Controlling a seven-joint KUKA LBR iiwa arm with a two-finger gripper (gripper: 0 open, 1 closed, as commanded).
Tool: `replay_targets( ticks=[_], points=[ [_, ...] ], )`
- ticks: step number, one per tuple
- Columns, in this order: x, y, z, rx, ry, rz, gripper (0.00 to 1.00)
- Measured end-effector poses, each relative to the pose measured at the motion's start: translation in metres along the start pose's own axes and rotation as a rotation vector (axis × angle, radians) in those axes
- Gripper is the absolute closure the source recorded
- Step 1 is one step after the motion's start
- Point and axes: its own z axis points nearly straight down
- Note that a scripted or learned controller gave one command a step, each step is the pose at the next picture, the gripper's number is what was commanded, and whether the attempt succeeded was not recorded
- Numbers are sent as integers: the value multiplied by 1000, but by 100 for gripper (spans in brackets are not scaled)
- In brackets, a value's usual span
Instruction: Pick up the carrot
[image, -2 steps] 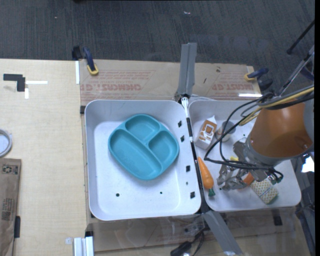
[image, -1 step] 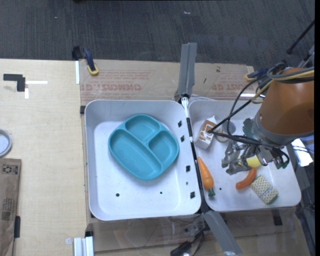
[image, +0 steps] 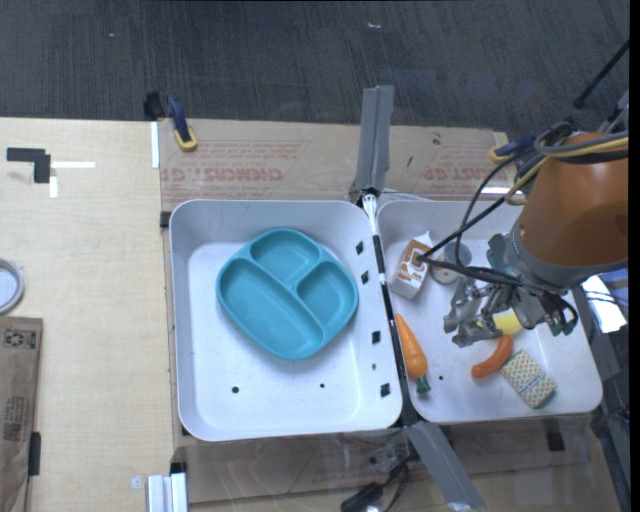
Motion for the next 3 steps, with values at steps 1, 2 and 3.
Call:
replay_targets(
  ticks=[1,2,3],
  points=[
    [0,0,0,0,0,0,0],
    [0,0,0,0,0,0,0],
    [-51,68,1,-1,1,-272,0]
  ],
)
